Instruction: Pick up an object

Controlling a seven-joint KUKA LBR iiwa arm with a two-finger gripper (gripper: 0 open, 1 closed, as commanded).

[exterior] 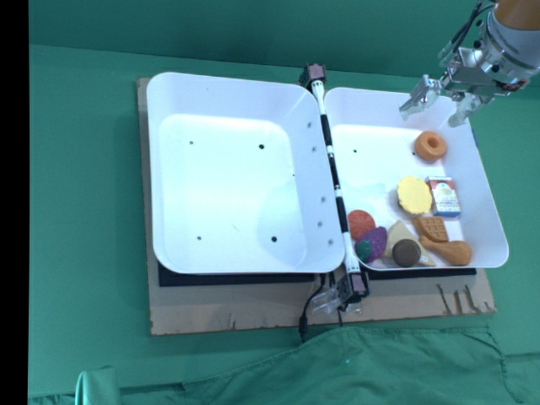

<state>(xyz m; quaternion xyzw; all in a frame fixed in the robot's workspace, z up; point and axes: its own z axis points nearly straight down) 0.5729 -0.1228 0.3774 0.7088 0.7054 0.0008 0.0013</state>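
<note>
Camera view: two bins (228,91), one doughnut (430,146), gripper (439,104) spread wide (nothing between its fingers).

Doughnut (430,146) alone behind the toy foods (411,224) in the right bin (371,133), left bin (228,99) beside.

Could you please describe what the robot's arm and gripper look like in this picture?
The arm enters at the top right: an orange band above a grey wrist section. Below it sits the gripper, a silvery metal block with two pale, slim fingers. Thin dark cables loop along the wrist's left side.
</note>
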